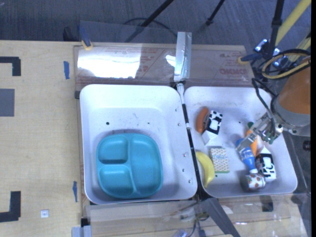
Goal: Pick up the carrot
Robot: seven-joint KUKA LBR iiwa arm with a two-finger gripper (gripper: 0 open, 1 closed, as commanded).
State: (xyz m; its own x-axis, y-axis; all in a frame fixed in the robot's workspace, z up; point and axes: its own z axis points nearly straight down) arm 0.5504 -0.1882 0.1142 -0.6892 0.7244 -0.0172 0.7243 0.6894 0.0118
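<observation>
Now the gripper (266, 131) is working down in the right bin (291, 181).
Its fingers are closing around the carrot (255, 144), which is lying amid clutter near a blue bottle (246, 154).

a robotics lab. white bins (91, 98) sit on a taped bench (34, 132). tripod legs (222, 6) and cables (279, 60) crowd the carpet.

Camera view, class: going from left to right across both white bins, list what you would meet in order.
Blue sectioned plastic plate → yellow banana → patterned rectangular sponge → orange carrot by the claw.
</observation>
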